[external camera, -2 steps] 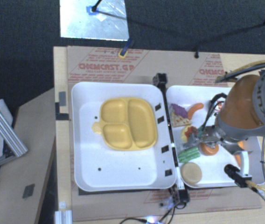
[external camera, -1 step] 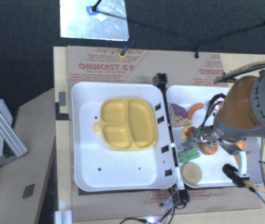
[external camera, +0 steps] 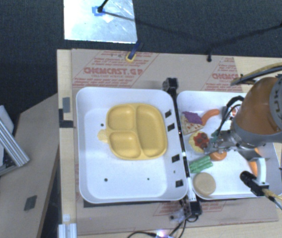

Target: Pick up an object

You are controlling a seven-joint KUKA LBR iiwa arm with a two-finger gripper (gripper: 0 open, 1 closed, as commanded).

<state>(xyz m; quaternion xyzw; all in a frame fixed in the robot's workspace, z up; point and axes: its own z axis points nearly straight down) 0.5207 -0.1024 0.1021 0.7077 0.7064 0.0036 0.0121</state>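
Note:
The right bin (external camera: 275, 182) holds several toy foods. A purple piece (external camera: 192, 117) and an orange curved piece (external camera: 211, 115) lie at its far side. Below them are a tan wedge (external camera: 190, 127) and a red and yellow piece (external camera: 199, 141). A green piece (external camera: 200, 163) and a tan round disc (external camera: 204, 183) lie near the front left corner. My gripper (external camera: 213, 145) hangs low over the bin's middle, right beside the red and yellow piece and just above an orange-red piece (external camera: 219, 156). The wrist hides what is between its tips.
The left bin (external camera: 89, 180) holds a yellow divided plate (external camera: 133, 131). A black-clipped divider (external camera: 178, 138) separates the two bins. A small orange piece (external camera: 252, 165) lies under the arm at the right. A shiny metal sheet (external camera: 100, 14) lies beyond the bench.

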